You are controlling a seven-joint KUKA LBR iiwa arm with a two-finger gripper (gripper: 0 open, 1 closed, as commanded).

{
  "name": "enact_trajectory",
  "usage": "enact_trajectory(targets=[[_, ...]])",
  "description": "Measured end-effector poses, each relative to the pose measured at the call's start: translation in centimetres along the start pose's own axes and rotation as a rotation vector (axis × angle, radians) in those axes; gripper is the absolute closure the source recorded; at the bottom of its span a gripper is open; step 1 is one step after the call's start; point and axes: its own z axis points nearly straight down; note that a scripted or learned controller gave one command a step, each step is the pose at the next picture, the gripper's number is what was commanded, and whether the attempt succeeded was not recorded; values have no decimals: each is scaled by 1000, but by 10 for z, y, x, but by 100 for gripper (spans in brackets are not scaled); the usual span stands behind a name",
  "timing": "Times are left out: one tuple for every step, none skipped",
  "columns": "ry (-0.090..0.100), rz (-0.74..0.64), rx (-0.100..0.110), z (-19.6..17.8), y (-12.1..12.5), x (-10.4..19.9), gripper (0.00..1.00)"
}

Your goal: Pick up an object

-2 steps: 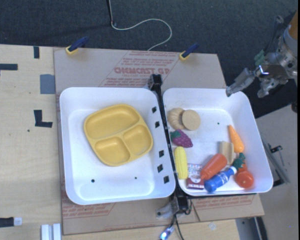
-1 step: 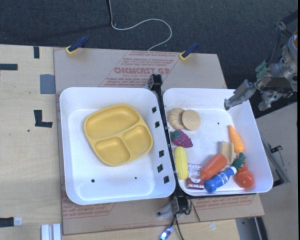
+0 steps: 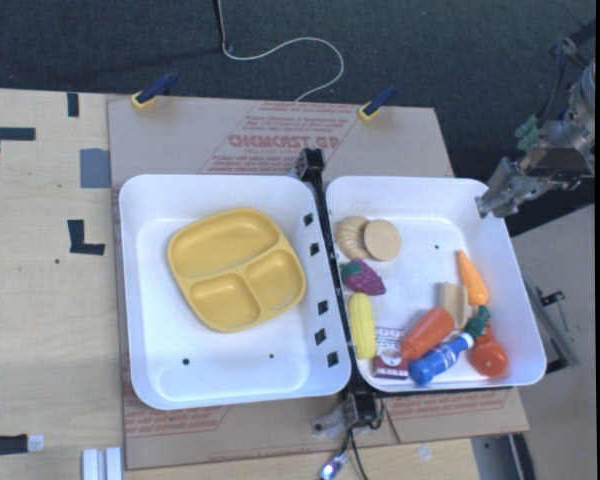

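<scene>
From the overhead camera I see my gripper [image 3: 502, 196] hanging at the upper right corner of the right bin [image 3: 435, 193], too blurred to judge its grasp. The nearest pick is the carrot [image 3: 471, 277], lying just below and slightly left, its long axis running top to bottom, tilted a little. The yellow tray [image 3: 237, 268] sits in the left bin [image 3: 140, 298], well apart.

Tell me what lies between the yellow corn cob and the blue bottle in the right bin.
In the camera view, a small red-and-white packet and an orange carrot-like toy lie between the yellow corn cob and the blue bottle.
</scene>
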Motion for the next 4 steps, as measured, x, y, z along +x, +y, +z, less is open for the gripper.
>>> enact_trajectory(targets=[[0, 8, 4, 37, -23, -57, 100], [-1, 9, 2, 72, -22, -131, 100], [0, 2, -2, 48, -21, -127, 100], [1, 3, 4, 97, -21, -126, 100]])
